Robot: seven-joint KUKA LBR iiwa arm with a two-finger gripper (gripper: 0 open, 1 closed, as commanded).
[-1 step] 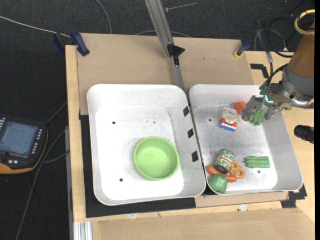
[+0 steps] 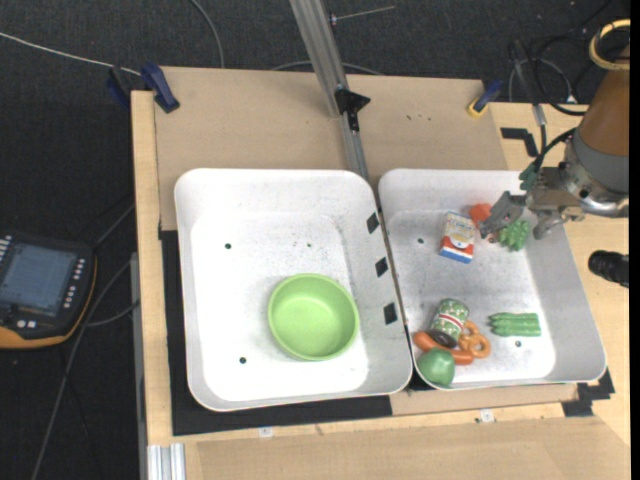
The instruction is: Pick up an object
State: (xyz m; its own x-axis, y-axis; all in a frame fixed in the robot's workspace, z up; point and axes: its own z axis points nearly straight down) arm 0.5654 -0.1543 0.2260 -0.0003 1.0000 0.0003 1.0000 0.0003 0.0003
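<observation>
The end effector (image 2: 522, 218) hangs low over the upper part of the right bin (image 2: 560, 298); whether it is released or clenched cannot be told. A small knobbly green toy (image 2: 515, 236) sits right at its tip, beside a little white carton (image 2: 459, 238) printed red and blue. Nearer the front lie a ridged green piece (image 2: 514, 324), a printed can (image 2: 450, 318), orange rings (image 2: 472, 346) and a green ball (image 2: 436, 367). A smooth lime bowl (image 2: 313, 316) rests in the left bin (image 2: 215, 228).
</observation>
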